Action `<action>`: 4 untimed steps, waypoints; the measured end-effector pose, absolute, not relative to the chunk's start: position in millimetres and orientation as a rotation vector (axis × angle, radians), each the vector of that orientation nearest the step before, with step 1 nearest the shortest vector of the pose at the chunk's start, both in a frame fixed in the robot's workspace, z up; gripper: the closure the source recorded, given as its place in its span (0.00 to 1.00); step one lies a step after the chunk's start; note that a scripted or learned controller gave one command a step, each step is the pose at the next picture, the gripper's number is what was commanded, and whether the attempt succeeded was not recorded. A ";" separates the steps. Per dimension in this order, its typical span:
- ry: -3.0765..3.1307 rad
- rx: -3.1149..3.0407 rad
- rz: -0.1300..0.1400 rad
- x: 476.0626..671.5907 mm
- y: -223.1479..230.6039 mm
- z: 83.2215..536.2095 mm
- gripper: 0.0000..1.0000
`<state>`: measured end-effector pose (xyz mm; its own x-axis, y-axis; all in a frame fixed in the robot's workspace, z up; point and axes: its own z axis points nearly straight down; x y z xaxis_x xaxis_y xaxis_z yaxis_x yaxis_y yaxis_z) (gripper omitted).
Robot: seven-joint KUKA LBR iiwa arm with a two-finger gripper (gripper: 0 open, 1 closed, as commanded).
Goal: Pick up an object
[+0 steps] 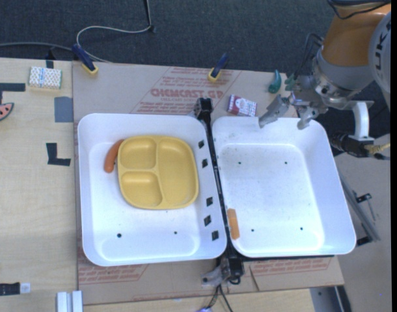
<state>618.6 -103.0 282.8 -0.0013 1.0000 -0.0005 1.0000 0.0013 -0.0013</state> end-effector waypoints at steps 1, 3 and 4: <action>-2.221 -2.218 0.002 667.6 -59.9 188.6 0.00; -2.223 -2.216 0.001 668.1 -59.1 198.9 0.00; -2.222 -2.218 0.002 668.0 -34.8 183.8 0.00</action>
<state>668.0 -34.8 183.8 -0.0019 1.0000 0.0000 1.0000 0.0019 -0.0021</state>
